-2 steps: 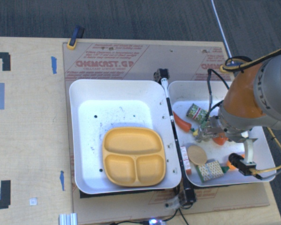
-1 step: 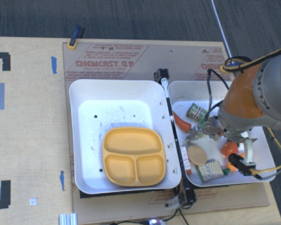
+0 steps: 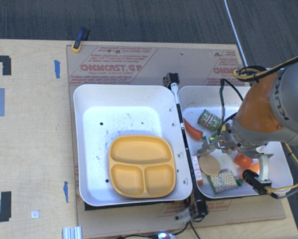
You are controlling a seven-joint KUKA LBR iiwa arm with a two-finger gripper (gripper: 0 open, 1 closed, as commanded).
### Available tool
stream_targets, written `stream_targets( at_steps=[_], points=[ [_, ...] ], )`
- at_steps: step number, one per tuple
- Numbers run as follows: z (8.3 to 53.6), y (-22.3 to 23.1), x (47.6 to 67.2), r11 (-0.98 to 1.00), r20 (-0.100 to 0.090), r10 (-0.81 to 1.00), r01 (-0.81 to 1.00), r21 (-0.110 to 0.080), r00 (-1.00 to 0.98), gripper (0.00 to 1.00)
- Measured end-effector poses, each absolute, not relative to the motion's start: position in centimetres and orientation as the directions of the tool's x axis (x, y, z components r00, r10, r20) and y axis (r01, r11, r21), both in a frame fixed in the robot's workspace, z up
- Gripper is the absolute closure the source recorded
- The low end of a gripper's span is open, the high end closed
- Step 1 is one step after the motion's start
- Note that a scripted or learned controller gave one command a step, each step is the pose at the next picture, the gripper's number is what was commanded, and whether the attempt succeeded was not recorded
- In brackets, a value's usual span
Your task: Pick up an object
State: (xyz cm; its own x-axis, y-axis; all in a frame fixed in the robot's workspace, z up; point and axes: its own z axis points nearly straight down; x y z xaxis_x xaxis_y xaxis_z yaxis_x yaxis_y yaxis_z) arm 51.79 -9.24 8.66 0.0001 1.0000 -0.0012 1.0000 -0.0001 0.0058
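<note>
Two shallow white bins sit side by side on a pale sheet printed with red lettering [image 3: 114,63], which lies on the wooden counter [image 3: 29,133]; the left bin [image 3: 81,133] holds a yellow divided plate [image 3: 142,165] in its near half, flat, with one long compartment on the far side and two smaller ones on the near side.

The right bin [image 3: 198,99] carries the loose things: a small green can [image 3: 209,119] toward the far side; a red-orange tapered piece [image 3: 192,129] lying slantwise close to the bin's left wall; a tan round disc [image 3: 209,165] nearer; a speckled green-and-white block [image 3: 223,180] just beside the disc, at the near wall; an orange piece [image 3: 244,160] to the right, partly under the arm.

The grey and orange arm [image 3: 268,108] reaches in from the right over this bin; its pincer [image 3: 207,144] sits low between the red-orange piece and the tan disc, just on the far side of the disc; whether it is wide or narrow I cannot tell, and nothing can be seen held in it.
</note>
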Motion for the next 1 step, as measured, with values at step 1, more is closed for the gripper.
stream_targets(
  at_steps=[1],
  points=[
    [9.71, -9.28, 51.87, -0.001, -0.002, 1.0, 1.0, 0.009, 0.001, 1.0]
  ],
)
